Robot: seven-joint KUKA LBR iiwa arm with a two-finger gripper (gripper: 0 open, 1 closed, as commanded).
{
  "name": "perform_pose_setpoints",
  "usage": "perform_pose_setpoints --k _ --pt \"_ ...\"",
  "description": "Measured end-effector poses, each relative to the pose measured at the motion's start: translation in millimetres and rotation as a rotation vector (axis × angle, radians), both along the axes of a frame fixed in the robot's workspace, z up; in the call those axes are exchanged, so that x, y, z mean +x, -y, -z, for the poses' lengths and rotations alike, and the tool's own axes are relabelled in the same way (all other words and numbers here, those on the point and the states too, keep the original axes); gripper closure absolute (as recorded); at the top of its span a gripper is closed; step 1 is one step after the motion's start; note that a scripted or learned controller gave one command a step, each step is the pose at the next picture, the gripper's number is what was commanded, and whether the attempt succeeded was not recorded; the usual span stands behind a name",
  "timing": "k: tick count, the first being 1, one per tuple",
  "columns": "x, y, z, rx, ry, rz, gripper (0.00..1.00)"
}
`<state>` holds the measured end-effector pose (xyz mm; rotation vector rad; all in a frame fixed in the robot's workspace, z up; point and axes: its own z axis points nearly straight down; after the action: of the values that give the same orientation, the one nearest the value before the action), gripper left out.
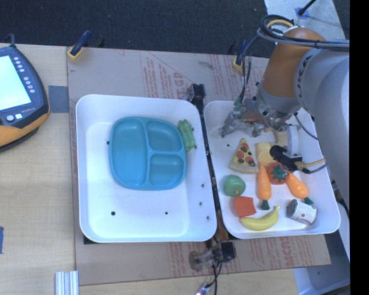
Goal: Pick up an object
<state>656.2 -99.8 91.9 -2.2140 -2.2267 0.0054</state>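
Note:
The right bin [229, 225] holds several toy foods: a pizza slice [243, 155], a yellow block [265, 152], two carrots [262, 183] [297, 187], a red tomato [278, 173], a green lime [234, 185], a red piece [245, 206], a banana [260, 221] and a white and grey piece [302, 211]. My gripper [249, 129] hangs over the far end of this bin, just above the pizza slice. Its metal fingers [226, 129] are spread open with nothing between them.
The left bin [89, 165] carries a blue divided plate [149, 152] and a green toy [186, 134] at the plate's far right corner. A tablet in an orange case [12, 100] lies at the bench's left. The arm's orange band [289, 63] rises over the right bin.

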Motion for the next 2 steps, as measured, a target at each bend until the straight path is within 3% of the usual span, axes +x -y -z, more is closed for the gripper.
perform_pose_setpoints --k 1,2 --pt "0.1 36.2 -0.2 0.001 0.002 0.003 0.00" --pt "-0.3 4.1 0.1 0.001 -0.003 0.000 0.00"
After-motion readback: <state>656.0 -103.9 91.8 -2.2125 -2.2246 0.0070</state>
